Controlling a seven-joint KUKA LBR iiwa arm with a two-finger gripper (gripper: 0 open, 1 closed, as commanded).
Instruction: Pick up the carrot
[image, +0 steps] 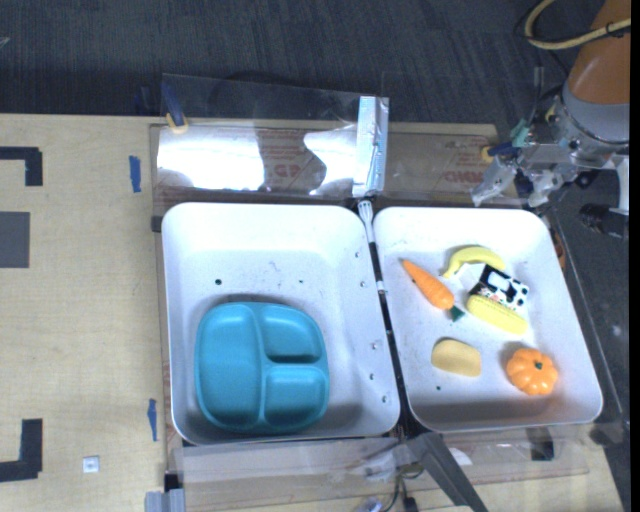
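The carrot (428, 284) is small and orange with a green stub. It lies at a slant in the left part of the right bin (575, 400), free of other things. My gripper (515, 192) hangs over the far rim of that bin, up and to the right of the carrot and well apart from it. Its two fingers stand spread, open, with nothing between them.
Beside the carrot to the right lie a yellow banana (470, 260), a black-and-white toy (500, 291) on a yellow piece (500, 316), a pale yellow lump (456, 357) and a small orange pumpkin (531, 370). A blue divided plate (262, 365) lies in the left bin (200, 240).
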